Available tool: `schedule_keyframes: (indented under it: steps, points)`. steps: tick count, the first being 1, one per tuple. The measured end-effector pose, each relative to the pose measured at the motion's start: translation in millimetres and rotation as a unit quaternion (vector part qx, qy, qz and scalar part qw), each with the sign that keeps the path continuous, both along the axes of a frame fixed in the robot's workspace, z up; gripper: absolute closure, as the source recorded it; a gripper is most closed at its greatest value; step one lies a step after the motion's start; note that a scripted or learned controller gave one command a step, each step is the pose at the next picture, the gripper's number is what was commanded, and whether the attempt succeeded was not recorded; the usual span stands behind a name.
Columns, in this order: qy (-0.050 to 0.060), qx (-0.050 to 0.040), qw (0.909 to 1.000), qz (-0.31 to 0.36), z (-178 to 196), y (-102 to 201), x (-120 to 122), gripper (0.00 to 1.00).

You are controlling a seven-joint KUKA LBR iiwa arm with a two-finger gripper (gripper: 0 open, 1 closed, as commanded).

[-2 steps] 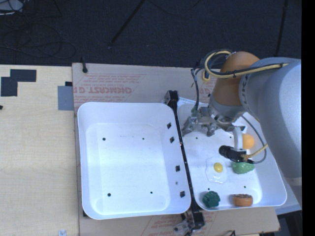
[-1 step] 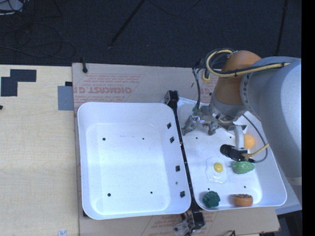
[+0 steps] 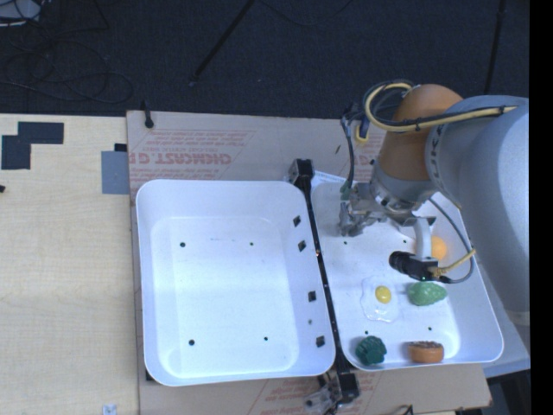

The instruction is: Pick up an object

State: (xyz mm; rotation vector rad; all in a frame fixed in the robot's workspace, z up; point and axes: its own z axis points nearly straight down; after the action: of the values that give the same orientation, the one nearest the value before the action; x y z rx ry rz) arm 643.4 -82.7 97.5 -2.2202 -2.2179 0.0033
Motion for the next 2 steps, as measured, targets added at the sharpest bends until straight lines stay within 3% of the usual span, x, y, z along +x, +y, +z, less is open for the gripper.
schedule_keyframes:
  steps: [1,2]
  points:
    - [0.0,-0.0001,1.0,0.0,0,0,0,0.0]
    - [0.001,0.0001,1.0,-0.001,10,-1,0,1.0]
